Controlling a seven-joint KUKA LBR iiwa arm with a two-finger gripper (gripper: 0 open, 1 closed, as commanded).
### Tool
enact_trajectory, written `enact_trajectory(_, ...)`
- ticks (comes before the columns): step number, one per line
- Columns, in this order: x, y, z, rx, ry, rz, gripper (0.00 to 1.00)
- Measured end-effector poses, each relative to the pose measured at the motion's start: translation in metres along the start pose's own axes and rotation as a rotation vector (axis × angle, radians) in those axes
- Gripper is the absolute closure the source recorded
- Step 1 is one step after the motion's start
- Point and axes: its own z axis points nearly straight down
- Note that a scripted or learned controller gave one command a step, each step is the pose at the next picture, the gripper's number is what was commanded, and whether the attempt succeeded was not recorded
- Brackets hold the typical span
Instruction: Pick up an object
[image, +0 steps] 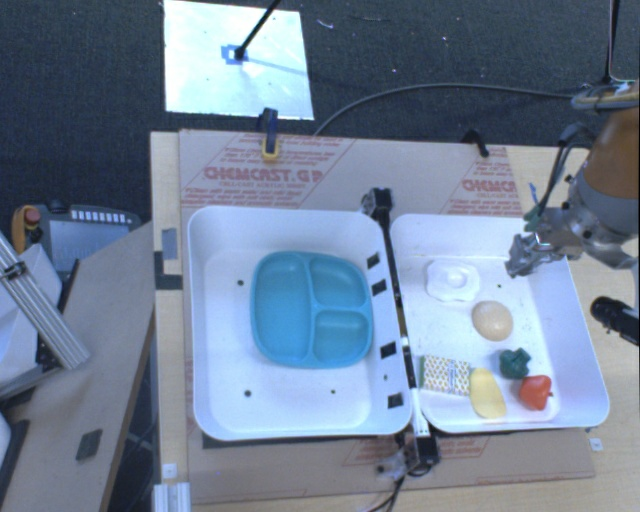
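Right now the grey arm reaches in from the right, and its gripper (522, 256) hangs over the top part of the right bin (580, 330). It is too small and blurry to tell how the gripper is set, and nothing can be seen held in it.

Down in the right bin are the toys to pick from. A white fried egg toy (451, 280) lies just to the left of the gripper and a bit lower. A pale tan round thing, like a bread roll (492, 320), sits below that. Near the bottom edge, a small patterned packet (445, 374) lies beside a yellow toy (487, 393), and they seem to touch. A little dark green piece (515, 362) sits just above a red toy (535, 392) in the bottom right corner.

Over in the left bin (215, 330) lies a blue plate with three sections (310, 308), in the middle.

Both bins rest on a flat sheet with red writing (262, 172).
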Motion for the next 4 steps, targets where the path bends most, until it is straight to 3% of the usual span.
enact_trajectory(4, 0.216, 0.013, 0.016, 0.0, 0.002, -0.002, 1.0)
